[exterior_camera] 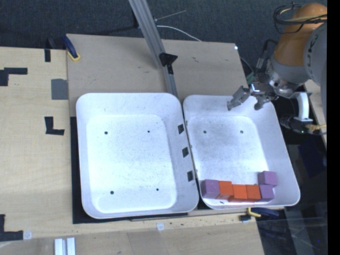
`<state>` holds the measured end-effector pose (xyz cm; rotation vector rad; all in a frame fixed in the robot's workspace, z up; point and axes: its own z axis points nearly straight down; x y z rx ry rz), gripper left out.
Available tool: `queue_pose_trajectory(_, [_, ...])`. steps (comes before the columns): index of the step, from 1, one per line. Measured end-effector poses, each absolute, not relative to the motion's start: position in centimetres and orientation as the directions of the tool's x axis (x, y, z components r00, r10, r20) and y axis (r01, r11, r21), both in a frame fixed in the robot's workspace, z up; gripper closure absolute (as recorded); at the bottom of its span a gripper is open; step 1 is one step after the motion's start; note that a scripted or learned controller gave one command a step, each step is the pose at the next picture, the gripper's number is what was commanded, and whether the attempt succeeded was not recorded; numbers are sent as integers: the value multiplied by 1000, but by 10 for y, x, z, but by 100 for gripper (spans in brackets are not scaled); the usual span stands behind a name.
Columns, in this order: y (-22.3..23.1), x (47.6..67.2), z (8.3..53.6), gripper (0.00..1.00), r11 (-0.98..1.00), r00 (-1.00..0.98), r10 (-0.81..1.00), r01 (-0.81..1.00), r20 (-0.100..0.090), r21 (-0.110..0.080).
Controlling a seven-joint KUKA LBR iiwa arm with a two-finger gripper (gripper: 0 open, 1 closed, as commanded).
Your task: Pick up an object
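Gripper (247, 100) fingers stand spread apart with nothing between them, as I read it, poised over the far rim of the right bin (281, 147). Along that bin's near wall I see a row of blocks: a purple block (211, 188), orange blocks (239, 191), and more purple blocks (267, 185) at the near right corner. The left bin (85, 142) sits just beside it on the desk (32, 142).

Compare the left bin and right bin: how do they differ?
The right bin holds purple and orange blocks along its near edge; the left bin shows just a bare speckled floor. The gripper hangs over the right bin's far edge, away from the left bin. The left bin looks slightly wider than the right bin. Both are shallow, white, with rounded corners.
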<state>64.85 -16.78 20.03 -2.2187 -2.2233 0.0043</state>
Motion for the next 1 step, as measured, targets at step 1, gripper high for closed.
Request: queue_pose_trajectory(1, [-100, 623, 254, 0, 7, -7, 1000, 1000, 2, 4])
